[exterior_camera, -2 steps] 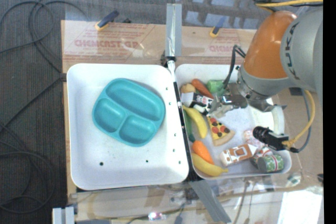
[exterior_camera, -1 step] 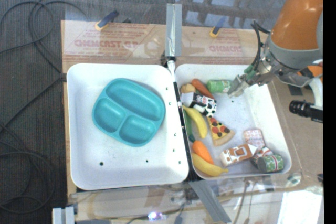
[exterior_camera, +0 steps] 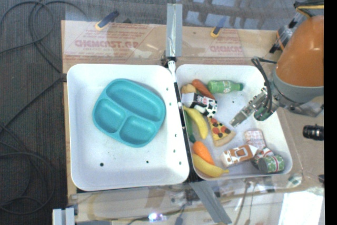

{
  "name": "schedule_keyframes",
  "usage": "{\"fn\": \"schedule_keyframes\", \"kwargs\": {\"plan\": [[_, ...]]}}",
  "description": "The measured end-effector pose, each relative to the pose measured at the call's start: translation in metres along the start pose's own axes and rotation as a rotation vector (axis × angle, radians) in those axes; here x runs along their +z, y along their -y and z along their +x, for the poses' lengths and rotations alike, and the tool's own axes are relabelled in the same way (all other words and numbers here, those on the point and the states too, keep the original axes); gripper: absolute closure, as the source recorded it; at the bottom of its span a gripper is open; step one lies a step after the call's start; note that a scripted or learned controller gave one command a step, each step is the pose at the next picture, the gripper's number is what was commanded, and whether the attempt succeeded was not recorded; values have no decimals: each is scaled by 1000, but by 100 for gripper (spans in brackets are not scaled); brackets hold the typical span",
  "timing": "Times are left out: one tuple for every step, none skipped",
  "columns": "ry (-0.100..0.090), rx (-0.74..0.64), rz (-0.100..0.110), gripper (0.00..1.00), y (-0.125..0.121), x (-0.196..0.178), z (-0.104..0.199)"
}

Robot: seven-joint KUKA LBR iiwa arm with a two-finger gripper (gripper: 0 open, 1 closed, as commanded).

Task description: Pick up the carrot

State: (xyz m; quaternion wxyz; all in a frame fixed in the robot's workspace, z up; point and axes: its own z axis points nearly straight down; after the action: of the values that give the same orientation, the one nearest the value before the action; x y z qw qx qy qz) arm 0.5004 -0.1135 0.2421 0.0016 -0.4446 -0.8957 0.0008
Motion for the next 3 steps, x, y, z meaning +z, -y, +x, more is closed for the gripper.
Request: {"fn": "schedule_keyframes", "kwargs": {"plan": [[2, 597, 0, 100, 35, -1, -17], [2, 1113, 3, 100, 22, -3, -13], [3, 1623, 3, 100, 21, 3, 2]]}}
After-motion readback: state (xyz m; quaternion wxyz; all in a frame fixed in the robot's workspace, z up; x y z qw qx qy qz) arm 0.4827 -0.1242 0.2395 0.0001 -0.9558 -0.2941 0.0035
